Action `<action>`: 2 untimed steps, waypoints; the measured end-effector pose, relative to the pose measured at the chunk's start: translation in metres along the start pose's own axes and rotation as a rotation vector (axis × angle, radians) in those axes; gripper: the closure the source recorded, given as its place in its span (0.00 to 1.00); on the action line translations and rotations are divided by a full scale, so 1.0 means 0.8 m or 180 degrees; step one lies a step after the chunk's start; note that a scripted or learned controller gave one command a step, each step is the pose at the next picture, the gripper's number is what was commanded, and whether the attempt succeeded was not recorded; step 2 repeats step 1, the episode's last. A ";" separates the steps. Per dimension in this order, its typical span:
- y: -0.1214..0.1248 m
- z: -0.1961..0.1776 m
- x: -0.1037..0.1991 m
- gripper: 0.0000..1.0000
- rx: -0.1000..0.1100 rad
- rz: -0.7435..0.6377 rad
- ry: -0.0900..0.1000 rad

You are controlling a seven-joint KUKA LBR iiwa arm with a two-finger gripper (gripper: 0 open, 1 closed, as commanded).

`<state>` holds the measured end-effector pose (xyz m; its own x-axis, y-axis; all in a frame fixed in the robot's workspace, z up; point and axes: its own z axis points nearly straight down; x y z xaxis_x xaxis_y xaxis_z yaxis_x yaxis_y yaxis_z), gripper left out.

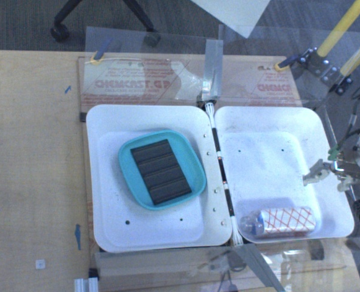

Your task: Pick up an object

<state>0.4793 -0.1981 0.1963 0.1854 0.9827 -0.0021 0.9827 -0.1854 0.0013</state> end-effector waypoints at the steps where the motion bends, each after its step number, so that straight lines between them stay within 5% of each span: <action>1: 0.026 0.055 0.019 0.00 0.0016 0.0389 0.0007; 2: 0.026 0.055 0.019 0.00 0.0016 0.0389 0.0007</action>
